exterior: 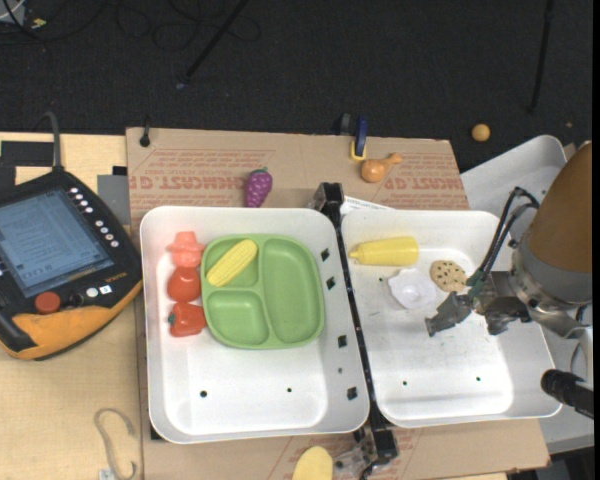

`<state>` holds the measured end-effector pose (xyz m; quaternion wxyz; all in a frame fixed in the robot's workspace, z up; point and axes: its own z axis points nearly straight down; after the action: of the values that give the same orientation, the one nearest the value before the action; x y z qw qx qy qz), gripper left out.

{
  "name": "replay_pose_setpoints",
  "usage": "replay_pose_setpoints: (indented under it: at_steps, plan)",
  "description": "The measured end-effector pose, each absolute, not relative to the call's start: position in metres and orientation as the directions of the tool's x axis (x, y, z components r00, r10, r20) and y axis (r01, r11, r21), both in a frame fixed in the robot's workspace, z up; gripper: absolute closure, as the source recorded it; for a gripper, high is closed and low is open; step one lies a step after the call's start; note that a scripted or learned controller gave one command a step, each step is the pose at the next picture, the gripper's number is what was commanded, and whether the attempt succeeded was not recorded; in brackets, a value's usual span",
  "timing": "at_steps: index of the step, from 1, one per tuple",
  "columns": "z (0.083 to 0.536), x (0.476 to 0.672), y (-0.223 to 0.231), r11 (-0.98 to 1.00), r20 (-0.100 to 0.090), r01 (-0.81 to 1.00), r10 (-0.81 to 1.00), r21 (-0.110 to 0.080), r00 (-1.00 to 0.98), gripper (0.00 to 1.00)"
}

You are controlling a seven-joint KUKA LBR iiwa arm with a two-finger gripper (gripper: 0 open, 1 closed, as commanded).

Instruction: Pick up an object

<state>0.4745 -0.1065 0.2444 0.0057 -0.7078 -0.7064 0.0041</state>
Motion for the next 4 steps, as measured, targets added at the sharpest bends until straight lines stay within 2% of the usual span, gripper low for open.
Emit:
replay_pose_setpoints:
  at_steps: [1, 3, 4]
  plan:
    - [0.250, 0.477, -0.107, 0.000, 0.000, 1.000, 1.000, -0.001, 0.000, 0.00]
    - [0.130, 0.472, -0.100, 0.001, 0.003, 1.000, 1.000, -0.010, -0.001, 0.00]
    - [0.085, 0.472, -0.098, 0.001, 0.001, 1.000, 1.000, -0.004, -0.001, 0.00]
